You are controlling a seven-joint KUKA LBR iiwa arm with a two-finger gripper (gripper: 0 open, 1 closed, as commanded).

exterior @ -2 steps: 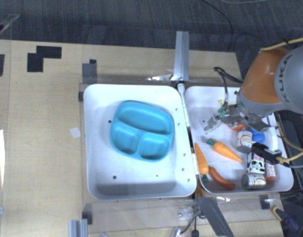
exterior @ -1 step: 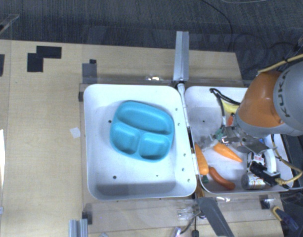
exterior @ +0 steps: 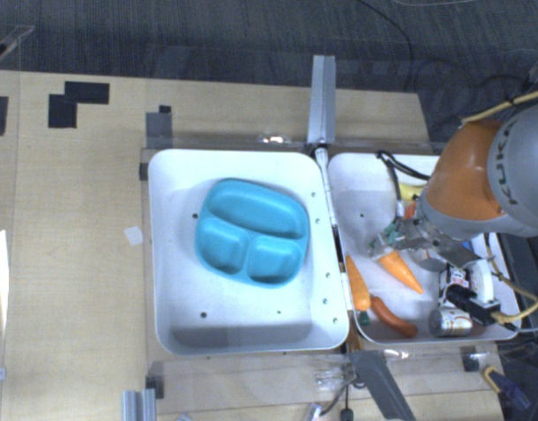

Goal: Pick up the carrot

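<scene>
Two white bins sit side by side before us; the left bin (exterior: 168, 253) holds a blue divided tray (exterior: 249, 230). In the right bin (exterior: 361, 182) we see the arm (exterior: 479, 178) leaning over, its gripper (exterior: 407, 239) low just above a carrot (exterior: 400, 268) near the middle. We cannot tell how its jaws stand. Another orange carrot (exterior: 357, 285) lies along the left wall, beside a red sausage (exterior: 393, 316).
</scene>
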